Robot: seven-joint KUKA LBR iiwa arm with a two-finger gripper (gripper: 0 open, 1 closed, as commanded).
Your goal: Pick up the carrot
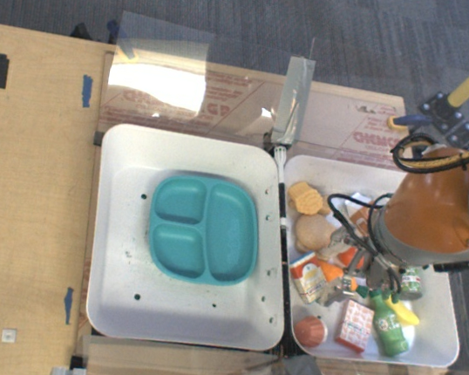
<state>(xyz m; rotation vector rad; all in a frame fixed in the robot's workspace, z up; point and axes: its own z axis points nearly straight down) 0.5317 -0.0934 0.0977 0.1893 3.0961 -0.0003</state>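
Now the gripper (352,271) is low inside the right bin (449,335), among the food items.
Whether it is spread or pressed together, I cannot tell. An orange piece, probably the carrot (345,255), lies just beside it, partly hidden. A bottle (391,326) and a box (356,325) lie below it; the teal plate (206,228) is well apart, left.

just one fixed cam up above the bench, tilted down on both white bins (112,234), arm (443,206) coming in from the right side
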